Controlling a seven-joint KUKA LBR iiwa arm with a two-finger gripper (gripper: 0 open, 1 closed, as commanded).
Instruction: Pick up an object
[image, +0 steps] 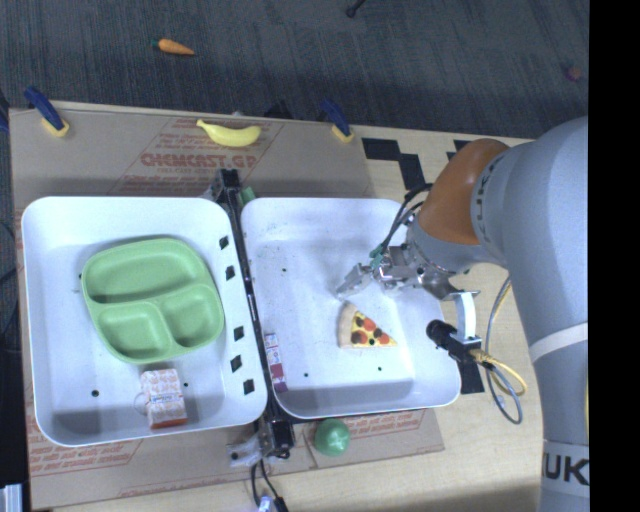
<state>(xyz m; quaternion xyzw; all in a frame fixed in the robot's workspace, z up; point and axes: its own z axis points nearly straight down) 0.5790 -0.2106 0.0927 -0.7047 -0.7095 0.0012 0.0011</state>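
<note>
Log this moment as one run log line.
gripper: above right bin | pizza slice: lying just below it, not held

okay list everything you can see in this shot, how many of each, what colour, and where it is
bins: 2, white, side by side on the bench
divided tray: 1, green, left bin
small carton: 1, white and red, left bin, near edge
pizza slice: 1, yellow with red dots, right bin
banana: 1, yellow, on the cardboard beyond the bins
ball: 1, green, on the cardboard in front of the right bin
clamps: 2, blue and yellow, far cardboard edge
carrot-like item: 1, orange, on the floor
gripper: 1, metallic, over the right bin above the pizza slice
arm: 1, grey with orange band, from the right
</note>
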